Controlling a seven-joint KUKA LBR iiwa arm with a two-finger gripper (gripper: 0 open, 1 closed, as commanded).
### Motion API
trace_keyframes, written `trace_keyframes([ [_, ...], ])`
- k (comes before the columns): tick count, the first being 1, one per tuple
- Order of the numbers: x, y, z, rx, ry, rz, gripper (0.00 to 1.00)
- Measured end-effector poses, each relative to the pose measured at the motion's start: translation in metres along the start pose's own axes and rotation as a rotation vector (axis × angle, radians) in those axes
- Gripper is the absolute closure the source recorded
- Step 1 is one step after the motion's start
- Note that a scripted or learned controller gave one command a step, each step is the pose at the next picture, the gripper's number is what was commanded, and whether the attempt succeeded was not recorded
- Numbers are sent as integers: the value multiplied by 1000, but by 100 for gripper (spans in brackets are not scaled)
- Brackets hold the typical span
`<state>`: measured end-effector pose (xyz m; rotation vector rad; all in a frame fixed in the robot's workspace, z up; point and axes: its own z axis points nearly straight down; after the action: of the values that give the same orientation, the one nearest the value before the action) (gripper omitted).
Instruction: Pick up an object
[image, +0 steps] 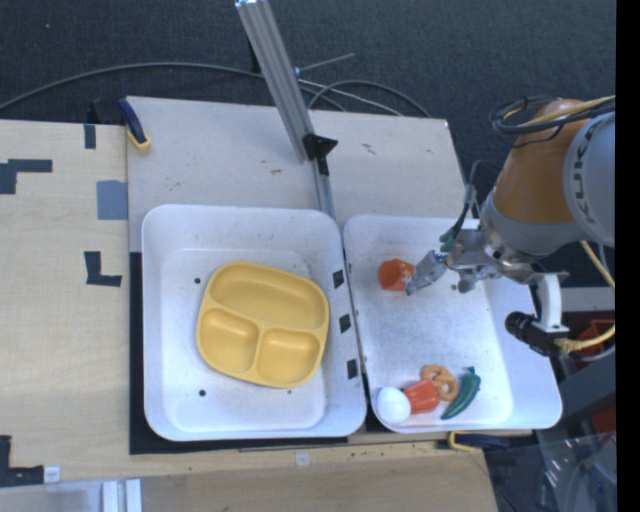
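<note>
In the right bin (470, 330) a small red-orange object (395, 273) lies near the upper left part. My gripper (428, 273) reaches in from the right and sits just right of that object, close to it or touching it. A cluster lies at the bin's front: a white egg-like ball (393, 404), a red piece (423, 396), a pretzel-shaped piece (438, 378) and a green pepper shape (463, 393).
The left bin (170, 300) holds a yellow divided plate (262, 323). A metal pole (285, 90) slants from the top down to the divider between the bins. Cables lie on the dark floor behind the bench.
</note>
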<state>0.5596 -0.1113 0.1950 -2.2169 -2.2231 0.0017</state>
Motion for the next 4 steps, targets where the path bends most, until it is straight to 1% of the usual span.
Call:
trace_keyframes([
  [1, 0, 0, 0, 0, 0, 0, 0],
  [2, 3, 3, 63, 6, 0, 1, 0],
  [3, 3, 3, 108, -1, -3, 1, 0],
  [4, 3, 3, 96, -1, -1, 0, 100],
])
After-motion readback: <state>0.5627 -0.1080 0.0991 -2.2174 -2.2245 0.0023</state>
